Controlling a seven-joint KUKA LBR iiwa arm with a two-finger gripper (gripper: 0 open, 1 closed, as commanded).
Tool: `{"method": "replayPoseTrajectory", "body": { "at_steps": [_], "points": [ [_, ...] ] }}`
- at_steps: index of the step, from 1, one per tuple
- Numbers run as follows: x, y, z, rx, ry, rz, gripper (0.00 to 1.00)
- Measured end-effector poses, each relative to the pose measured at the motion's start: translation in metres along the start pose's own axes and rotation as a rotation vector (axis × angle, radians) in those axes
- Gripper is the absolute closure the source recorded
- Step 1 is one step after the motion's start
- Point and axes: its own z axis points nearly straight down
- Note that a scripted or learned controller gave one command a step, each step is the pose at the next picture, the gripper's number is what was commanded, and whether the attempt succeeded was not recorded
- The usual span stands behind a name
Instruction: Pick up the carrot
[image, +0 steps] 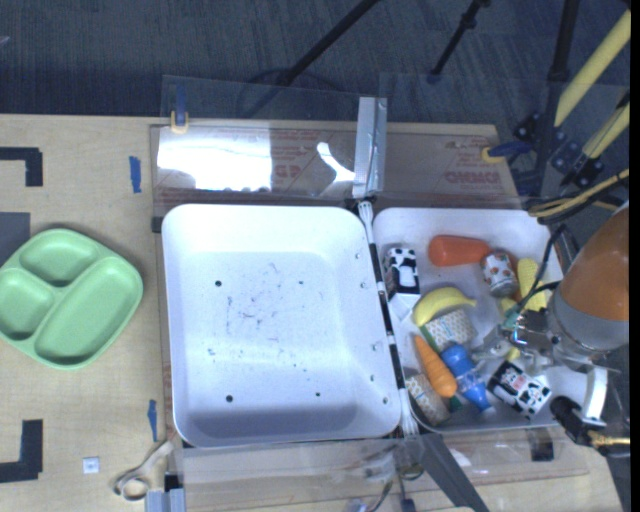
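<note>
The carrot (435, 368) is a small orange cone with a green end; it lies tilted in the right bin (470, 222), close to the left wall of this bin, just below the yellow banana (441, 302) and beside a blue plastic piece (466, 374). Other toys are around it: a smooth orange-red oval shape (459, 250) near the far wall, a black and white cow-pattern object (402, 268) and another one (522, 389) near the front. The grey arm with its orange band (600, 278) comes in from the right, and the gripper (520, 335) is low over the right side of this bin; I cannot tell its state. The left bin (275, 320) is matte white with rounded corners. A light green divided plate (66, 297) sits on the wooden bench (70, 150).
</note>
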Motion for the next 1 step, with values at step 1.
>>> {"method": "replayPoseTrajectory", "body": {
  "at_steps": [1],
  "points": [
    [-0.0039, 0.0801, 0.0015, -0.004, 0.015, 0.041, 0.00]
  ]
}}
